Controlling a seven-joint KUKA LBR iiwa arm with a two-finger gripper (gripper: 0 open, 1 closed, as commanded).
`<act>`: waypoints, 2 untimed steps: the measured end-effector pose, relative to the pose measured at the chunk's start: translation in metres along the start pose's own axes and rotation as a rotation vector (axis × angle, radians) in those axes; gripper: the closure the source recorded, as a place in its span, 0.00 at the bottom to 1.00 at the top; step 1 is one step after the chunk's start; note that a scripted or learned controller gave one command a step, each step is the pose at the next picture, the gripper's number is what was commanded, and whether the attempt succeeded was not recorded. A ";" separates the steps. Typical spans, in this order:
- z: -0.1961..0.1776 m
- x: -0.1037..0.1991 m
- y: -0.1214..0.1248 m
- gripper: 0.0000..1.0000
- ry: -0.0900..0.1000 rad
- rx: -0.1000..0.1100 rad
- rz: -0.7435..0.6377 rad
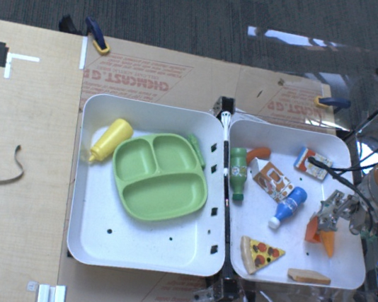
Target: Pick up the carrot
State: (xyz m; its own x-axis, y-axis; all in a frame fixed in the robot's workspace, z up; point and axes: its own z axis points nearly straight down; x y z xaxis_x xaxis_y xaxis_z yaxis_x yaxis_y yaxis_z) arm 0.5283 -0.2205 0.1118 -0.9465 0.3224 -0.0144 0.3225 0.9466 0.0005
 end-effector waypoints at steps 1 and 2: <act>0.000 0.000 0.000 0.00 0.000 0.000 0.000; -0.010 -0.002 0.000 1.00 -0.005 0.000 -0.002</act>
